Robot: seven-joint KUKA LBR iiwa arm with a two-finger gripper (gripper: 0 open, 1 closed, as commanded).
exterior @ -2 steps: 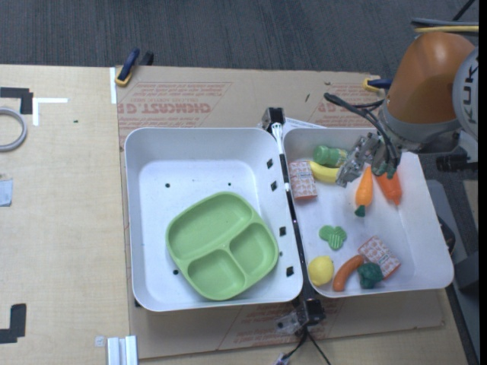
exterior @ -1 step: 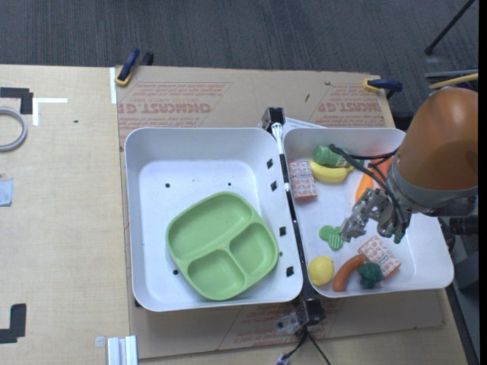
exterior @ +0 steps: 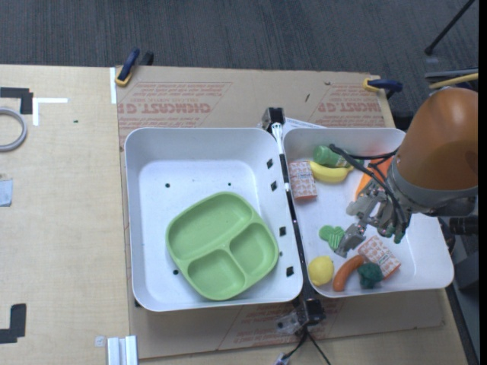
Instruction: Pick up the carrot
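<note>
A grey KUKA arm (exterior: 445, 147) with an orange band reaches in from the right over a cardboard-covered bench (exterior: 183, 101) that bears two shallow white bins. The left bin (exterior: 144, 204) holds a green divided plate (exterior: 221, 245). The right bin (exterior: 422, 268) holds toy food: a small carton (exterior: 303, 179) near its left wall, a banana (exterior: 331, 173) touching a green vegetable (exterior: 326, 155), another printed carton (exterior: 380, 255), a lemon (exterior: 321, 269), a leafy green piece (exterior: 331, 235) and a broccoli floret (exterior: 370, 274).

The carrot (exterior: 348, 271), orange and slim, lies at a slant near the front wall, between the lemon and the broccoli. The gripper (exterior: 351, 238) hangs just above and behind it, over the leafy piece; whether its fingers are parted or closed cannot be told, and nothing is seen held in them.

A clean grasp likely calls for shifting toward the front wall, turning the fingers to straddle the carrot's narrow width, and descending at its middle, clear of lemon and broccoli.
</note>
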